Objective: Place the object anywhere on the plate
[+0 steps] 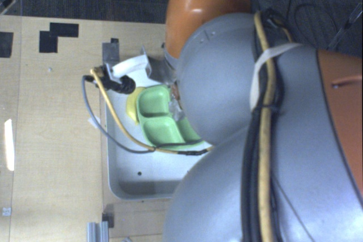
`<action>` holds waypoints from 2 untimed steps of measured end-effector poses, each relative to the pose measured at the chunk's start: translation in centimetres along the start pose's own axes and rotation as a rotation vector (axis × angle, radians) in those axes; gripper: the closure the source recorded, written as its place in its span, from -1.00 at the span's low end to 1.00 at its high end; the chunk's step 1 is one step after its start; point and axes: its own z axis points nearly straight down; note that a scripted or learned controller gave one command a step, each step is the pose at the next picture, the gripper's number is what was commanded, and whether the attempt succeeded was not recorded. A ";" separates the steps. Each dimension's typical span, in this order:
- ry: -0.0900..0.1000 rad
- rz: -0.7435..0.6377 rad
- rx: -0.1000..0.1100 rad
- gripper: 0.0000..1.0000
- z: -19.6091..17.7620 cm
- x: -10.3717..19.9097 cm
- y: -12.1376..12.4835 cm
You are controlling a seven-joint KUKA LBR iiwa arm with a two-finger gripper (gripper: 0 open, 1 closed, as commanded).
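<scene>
Mid-reach, by the look of it: grey arm [238, 93] bulking over the white bin [122, 178], wrist down close above the green divided plate [159, 119]. Plate sitting in the bin, two compartments in sight, its right part hidden under the arm. Just beside its left rim, touching or tucked slightly under, a pale yellow piece [132, 105], possibly the object to be placed, though too little showing to be sure. Hand [173, 96] buried under the wrist housing; cannot tell whether apart, together or clamped on anything. Yellow and grey cables [110, 122] looping across the bin's left side. Likely either picking or about to release. Next move calls for clearing the plate's raised divider and settling the object inside a compartment. No brand, label or readable writing anywhere; merely black square markers [57, 35] on the wooden counter [51, 133].
</scene>
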 end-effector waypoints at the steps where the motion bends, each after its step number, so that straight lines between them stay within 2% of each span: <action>1: 0.000 -0.001 -0.001 -1.00 0.0 0.0 0.0; 2: 0.001 -0.028 0.000 -1.00 -9.5 -0.2 0.1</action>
